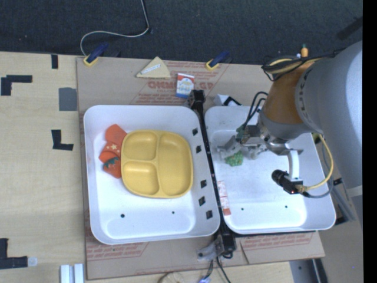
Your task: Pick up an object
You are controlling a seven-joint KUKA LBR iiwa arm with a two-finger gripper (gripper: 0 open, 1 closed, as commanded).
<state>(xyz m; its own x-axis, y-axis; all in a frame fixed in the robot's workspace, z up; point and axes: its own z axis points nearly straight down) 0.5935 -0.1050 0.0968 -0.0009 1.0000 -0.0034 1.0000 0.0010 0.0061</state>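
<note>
Reaching: we bring the gripper down over the green thing.
Grip: we cannot tell.
Tip: go straight down.

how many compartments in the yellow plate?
3. On the yellow plate in the left bin: two along its upper side, left and right, and one at lower left. None seem hidden.

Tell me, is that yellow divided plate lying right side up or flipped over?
Right side up. The yellow plate lies flat in the left bin with its three hollow compartments facing upward, partly covering an orange object.
</note>
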